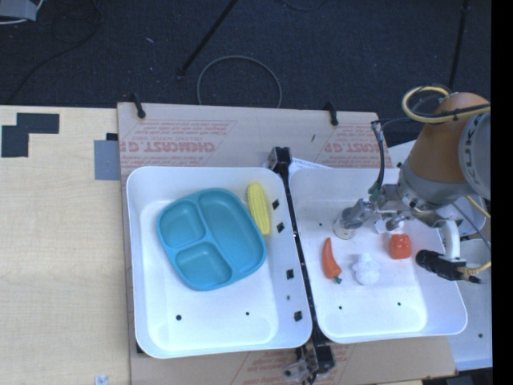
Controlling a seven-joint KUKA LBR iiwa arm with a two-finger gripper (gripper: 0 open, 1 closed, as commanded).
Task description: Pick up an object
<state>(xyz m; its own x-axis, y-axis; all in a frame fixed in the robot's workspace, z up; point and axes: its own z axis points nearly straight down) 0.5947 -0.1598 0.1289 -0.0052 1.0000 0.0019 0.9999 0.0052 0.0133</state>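
One carrot [329,259], one corn cob [258,208], one blue tray [210,237].

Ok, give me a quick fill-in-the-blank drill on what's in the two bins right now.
1. The blue divided tray lies in the ____ bin.
2. The corn cob beside the tray is coloured ____.
3. The carrot, the white lump and the red object lie in the ____ bin.
4. The gripper hangs over the ____ bin.

Missing words: left; yellow; right; right
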